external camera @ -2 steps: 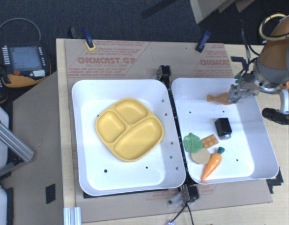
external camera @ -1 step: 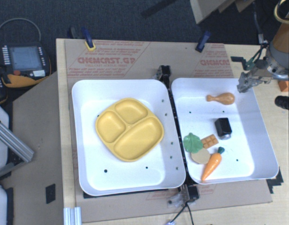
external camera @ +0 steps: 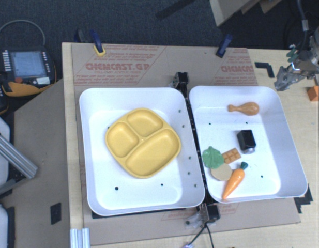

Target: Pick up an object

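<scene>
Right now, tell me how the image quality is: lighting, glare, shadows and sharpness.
Camera view: even, soft light; the two white bins look bright without blown-out glare; the yellow plate shows a faint sheen; shadows under the carrot and black block are slight; the tool at the right edge looks blurred.

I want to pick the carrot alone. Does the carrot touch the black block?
Apart. The camera view shows bare white bin floor between the carrot and the black block.
</scene>
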Motion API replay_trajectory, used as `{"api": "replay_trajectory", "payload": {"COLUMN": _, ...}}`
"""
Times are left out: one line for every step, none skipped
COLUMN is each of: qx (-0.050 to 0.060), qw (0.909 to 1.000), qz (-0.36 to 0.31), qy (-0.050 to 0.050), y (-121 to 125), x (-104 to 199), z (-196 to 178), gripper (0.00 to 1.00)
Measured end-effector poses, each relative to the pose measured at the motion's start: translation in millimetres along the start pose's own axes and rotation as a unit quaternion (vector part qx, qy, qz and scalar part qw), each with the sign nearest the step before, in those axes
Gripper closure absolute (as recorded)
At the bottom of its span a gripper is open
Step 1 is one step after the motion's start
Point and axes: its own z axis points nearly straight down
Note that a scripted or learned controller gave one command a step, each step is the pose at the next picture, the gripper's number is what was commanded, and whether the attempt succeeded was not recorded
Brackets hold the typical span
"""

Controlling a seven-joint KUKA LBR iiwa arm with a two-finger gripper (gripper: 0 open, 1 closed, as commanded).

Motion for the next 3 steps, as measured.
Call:
{"api": "replay_trajectory", "payload": {"qx": 0.001, "qw": 1.0000, "qz": 0.000, "qy": 0.001, "y": 1, "x": 0, "z": -18, "gripper": 1.00}}
{"api": "replay_trajectory", "payload": {"qx": 0.005, "qw": 1.0000, "qz": -0.002, "qy": 0.003, "y": -17, "x": 50, "z": -10, "gripper": 1.00}}
{"api": "replay_trajectory", "payload": {"qx": 0.005, "qw": 1.0000, "qz": -0.002, "qy": 0.003, "y": -20, "x": 97, "z": 3, "gripper": 1.00}}
